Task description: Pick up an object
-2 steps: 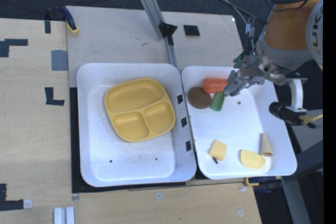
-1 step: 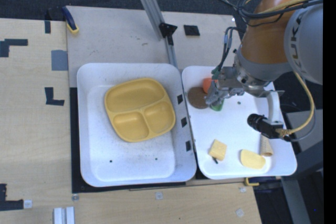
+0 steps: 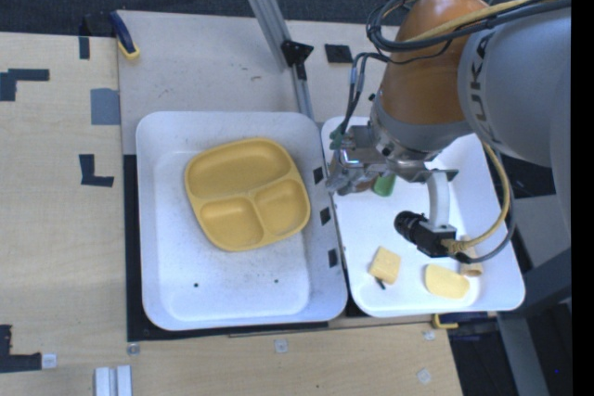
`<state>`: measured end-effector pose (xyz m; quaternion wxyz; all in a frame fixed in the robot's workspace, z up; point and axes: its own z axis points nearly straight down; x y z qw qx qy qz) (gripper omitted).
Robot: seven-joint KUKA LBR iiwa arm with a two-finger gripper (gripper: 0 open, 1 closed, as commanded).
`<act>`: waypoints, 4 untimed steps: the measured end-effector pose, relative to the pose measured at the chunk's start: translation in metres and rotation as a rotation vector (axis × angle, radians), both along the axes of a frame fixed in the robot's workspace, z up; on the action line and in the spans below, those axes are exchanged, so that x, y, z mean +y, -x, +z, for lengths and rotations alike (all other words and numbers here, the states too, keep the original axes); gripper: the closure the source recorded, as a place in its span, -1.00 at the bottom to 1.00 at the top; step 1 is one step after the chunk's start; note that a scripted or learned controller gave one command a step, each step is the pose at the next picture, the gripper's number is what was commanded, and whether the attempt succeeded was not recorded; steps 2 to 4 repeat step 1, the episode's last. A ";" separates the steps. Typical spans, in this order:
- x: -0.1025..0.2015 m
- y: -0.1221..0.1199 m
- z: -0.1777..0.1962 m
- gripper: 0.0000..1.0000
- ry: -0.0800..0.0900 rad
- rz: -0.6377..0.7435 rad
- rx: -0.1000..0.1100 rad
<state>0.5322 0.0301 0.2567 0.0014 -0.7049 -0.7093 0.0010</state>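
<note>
My gripper (image 3: 349, 170) hangs low over the left edge of the right bin (image 3: 492, 199), with the grey arm and its orange band above it. A small green object (image 3: 383, 186) lies just right of the gripper, partly hidden by the wrist. Toward the near end of the same bin lie a pale yellow wedge (image 3: 385, 265) and a yellow rounded piece (image 3: 447, 282). I see nothing held by the gripper.
The left bin (image 3: 167, 292) holds a yellow three-compartment plate (image 3: 247, 192), tilted toward its far right corner. A slanted metal pole (image 3: 264, 0) rises behind the bins. The bench around them carries dark tape marks.
</note>
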 end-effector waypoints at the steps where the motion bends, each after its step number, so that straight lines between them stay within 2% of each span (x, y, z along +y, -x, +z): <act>1: 0.054 0.005 -0.018 1.00 0.000 0.000 0.001; 4: 0.054 0.005 -0.018 1.00 0.000 0.000 0.001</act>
